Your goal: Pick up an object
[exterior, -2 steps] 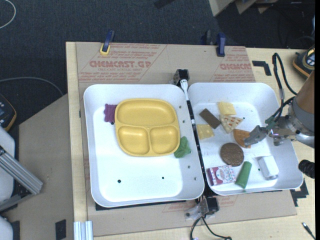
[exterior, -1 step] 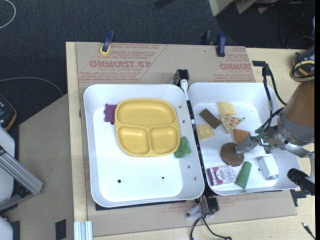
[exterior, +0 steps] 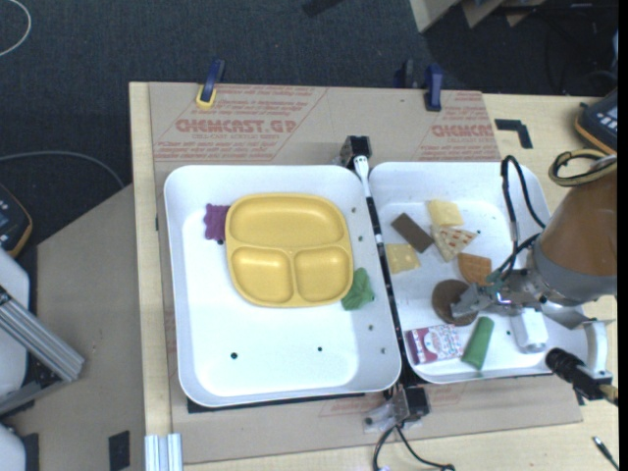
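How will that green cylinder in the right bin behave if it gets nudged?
The green cylinder lies on its side, so it may well roll. It looks small and probably light. It partly rests on the red-and-white packet, which could shift with it.

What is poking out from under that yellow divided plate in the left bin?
A purple piece sticks out at the yellow plate's left edge, and a green leafy piece at its lower right corner. How far either reaches beneath is hidden by the plate.

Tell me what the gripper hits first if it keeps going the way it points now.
Most likely the brown round piece in the right bin. The gripper points toward the picture's left and sits right at that piece's edge. Height above it is hard to judge, so it could pass over.
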